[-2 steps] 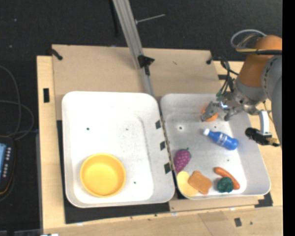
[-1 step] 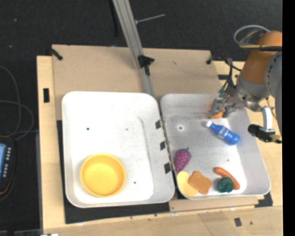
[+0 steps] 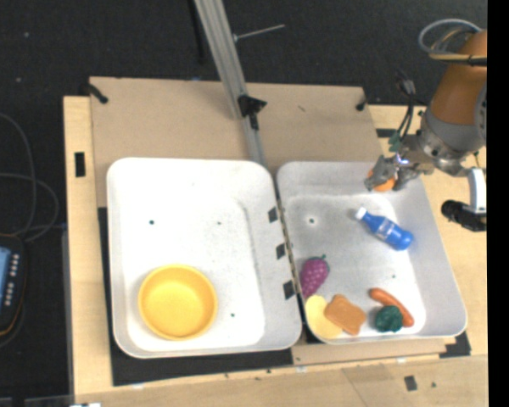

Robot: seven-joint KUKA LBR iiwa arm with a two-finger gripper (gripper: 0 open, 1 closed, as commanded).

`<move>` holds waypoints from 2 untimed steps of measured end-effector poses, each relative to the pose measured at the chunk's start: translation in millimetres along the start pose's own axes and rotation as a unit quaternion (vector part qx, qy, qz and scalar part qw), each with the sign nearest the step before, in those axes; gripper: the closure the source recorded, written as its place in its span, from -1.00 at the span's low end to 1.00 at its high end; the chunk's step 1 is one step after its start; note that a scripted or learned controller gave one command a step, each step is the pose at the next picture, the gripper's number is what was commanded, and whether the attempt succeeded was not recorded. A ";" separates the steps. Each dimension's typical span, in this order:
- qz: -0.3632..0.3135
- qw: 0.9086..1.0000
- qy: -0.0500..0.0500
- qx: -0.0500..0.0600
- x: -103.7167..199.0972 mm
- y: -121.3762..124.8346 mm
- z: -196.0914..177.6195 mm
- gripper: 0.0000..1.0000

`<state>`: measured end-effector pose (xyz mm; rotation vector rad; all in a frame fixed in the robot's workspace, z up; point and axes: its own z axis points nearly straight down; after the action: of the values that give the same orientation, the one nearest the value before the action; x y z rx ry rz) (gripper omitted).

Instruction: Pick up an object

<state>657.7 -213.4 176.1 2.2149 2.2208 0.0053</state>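
nearest the camera, the left bin held a yellow bowl in its front corner. along the front of the right bin lay a yellow piece, a brown bread slice, a green broccoli-like piece and an orange carrot, its long axis slanting from far-left to near-right. purple grapes sat against the bin's left wall. farther back lay a blue bottle on its side, white cap pointing far-left, base near-right. at the bin's far right corner hung the tool, with something small and orange at its tips; whether it was open or closed i cannot tell. both bins rested on the tan surface
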 end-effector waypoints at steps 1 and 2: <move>-0.001 1.000 -0.001 -0.001 2.6 6.5 -46.8 1.00; -0.001 1.000 0.000 0.001 1.3 7.2 -66.4 1.00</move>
<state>664.5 -212.0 242.5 2.2128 2.2252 0.0028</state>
